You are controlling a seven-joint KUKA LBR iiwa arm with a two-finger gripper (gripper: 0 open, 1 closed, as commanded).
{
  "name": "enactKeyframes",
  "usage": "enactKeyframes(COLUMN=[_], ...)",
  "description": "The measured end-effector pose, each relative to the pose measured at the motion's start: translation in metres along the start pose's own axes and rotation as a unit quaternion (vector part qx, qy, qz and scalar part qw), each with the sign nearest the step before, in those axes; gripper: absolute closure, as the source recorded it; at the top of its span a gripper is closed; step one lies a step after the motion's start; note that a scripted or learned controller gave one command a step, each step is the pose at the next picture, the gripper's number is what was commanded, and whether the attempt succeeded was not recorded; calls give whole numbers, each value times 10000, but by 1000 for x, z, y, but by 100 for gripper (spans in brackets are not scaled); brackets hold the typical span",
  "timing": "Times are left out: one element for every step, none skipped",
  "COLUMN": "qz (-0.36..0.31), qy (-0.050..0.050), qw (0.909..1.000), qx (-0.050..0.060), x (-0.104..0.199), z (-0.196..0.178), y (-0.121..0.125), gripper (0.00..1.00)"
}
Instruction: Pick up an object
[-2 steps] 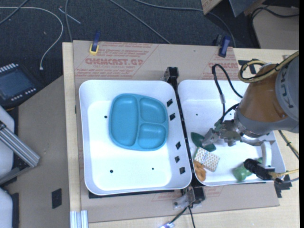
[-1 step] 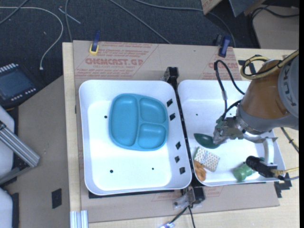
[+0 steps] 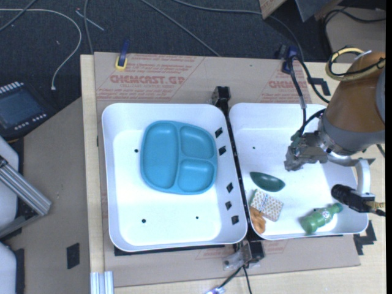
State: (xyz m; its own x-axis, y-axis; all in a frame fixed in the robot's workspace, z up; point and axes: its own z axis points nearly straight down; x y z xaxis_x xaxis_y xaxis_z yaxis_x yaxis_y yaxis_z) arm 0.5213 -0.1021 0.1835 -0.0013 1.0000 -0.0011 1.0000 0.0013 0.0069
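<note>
My gripper [image 3: 299, 159] hangs over the middle of the right bin [image 3: 269, 120], its grey fingers pointing down and left. A dark green oval object [image 3: 267, 181] lies on the bin floor just below and left of the gripper, apart from it. A checkered packet [image 3: 267, 205] lies near the bin's front left corner, with an orange piece [image 3: 256, 219] beside it. A green bottle [image 3: 319, 219] lies at the front right. Nothing shows between the fingers.
The left bin [image 3: 122, 182] holds a blue divided plate [image 3: 179, 157]. A black divider with clips [image 3: 225, 158] separates the two bins. The arm's orange band [image 3: 358, 94] and grey wrist cover the right bin's far right side. Cables run behind the bench.
</note>
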Motion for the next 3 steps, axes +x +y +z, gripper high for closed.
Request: enactKeyframes(qz=[1,-20,-31], qy=[1,25,27], qw=[10000,10000,10000], qx=[-2,49,48], x=[0,50,114], z=[-52,-48,-49], y=[2,-10,-14], gripper=[100,100,100])
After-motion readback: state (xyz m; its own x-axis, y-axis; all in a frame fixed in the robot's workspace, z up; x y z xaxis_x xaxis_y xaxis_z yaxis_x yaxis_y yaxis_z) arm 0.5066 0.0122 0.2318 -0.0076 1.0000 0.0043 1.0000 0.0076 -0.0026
